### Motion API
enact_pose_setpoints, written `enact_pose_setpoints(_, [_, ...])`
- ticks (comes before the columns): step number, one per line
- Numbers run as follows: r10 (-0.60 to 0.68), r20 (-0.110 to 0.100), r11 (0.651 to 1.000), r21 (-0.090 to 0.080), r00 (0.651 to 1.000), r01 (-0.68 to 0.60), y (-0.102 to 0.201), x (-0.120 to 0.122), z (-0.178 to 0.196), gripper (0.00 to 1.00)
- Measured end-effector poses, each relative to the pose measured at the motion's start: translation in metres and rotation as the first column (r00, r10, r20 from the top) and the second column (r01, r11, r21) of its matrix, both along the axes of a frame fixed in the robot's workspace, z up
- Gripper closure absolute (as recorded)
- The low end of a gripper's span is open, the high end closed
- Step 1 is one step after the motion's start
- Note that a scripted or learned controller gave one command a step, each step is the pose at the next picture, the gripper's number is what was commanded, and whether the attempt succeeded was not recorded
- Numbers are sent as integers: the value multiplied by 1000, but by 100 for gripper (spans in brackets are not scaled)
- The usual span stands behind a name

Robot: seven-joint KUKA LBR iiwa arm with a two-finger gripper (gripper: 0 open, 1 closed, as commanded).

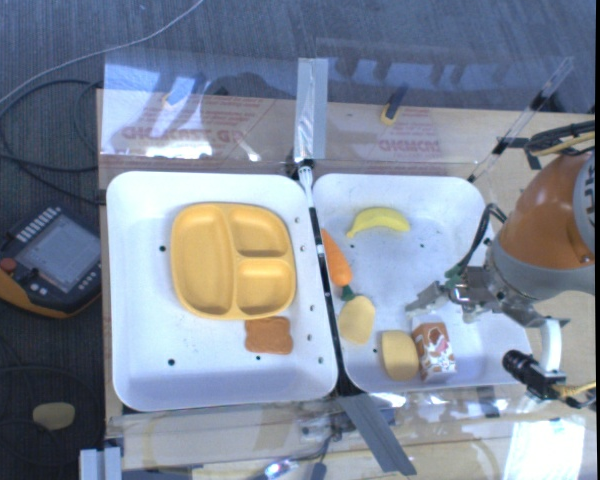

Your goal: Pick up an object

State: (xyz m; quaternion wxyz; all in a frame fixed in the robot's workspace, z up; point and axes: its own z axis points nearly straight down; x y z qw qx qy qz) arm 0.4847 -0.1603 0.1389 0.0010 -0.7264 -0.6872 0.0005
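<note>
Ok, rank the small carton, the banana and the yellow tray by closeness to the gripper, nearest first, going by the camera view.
From the gripper in the right bin:
1. Small carton, just below it in the same bin.
2. Banana, at that bin's upper part.
3. Yellow tray, across in the left bin.

left white bin (140,268): yellow compartment tray (233,260); toast-brown slab (269,336) just below it. handheld control pendant (42,262) on dark carpet (60,28), left of bench, cables (40,98) trailing. clear plastic sheet (210,118) across the wooden bench top (430,133) behind the bins.
</note>
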Motion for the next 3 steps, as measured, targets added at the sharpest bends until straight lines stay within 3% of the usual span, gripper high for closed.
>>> enact_pose_setpoints(1, [-106, -3, 994, -1, 994, 106, 7, -3, -43, 0])
enact_pose_setpoints(2, [-104, -5, 995, 2, 995, 104, 8, -2, -34, 100])
enact_pose_setpoints(3, [-148, -1, 989, -4, 989, 148, 25, -1, 105, 100])
